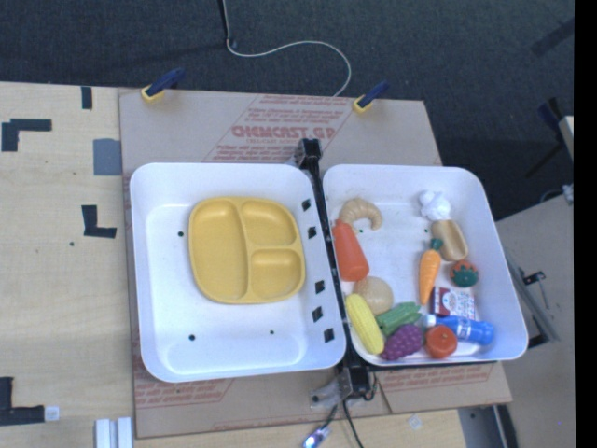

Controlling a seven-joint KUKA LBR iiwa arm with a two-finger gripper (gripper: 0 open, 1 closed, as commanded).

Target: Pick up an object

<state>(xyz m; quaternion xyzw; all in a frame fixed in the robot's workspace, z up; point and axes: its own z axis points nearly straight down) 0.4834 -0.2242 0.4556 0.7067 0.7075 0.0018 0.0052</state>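
The right bin [485, 213] holds several toy foods. A red sausage [351, 251] lies at its left, with a tan croissant [361, 213] above it. A corn cob [365, 323], a beige ball [374, 293], a green pickle [399, 315] and purple grapes [403, 342] crowd the front. A carrot [428, 275], a bread roll [451, 239], a white garlic piece [433, 203], a strawberry [464, 273], a red-and-white carton [454, 301], a tomato [441, 342] and a blue bottle [469, 329] lie to the right.
The left bin [163, 343] carries a yellow divided plate [247, 250]. Both bins rest on a cardboard sheet [270, 124] held by yellow-blue clamps [162, 84] on the wooden bench. A white cable [289, 49] loops over the dark floor behind.
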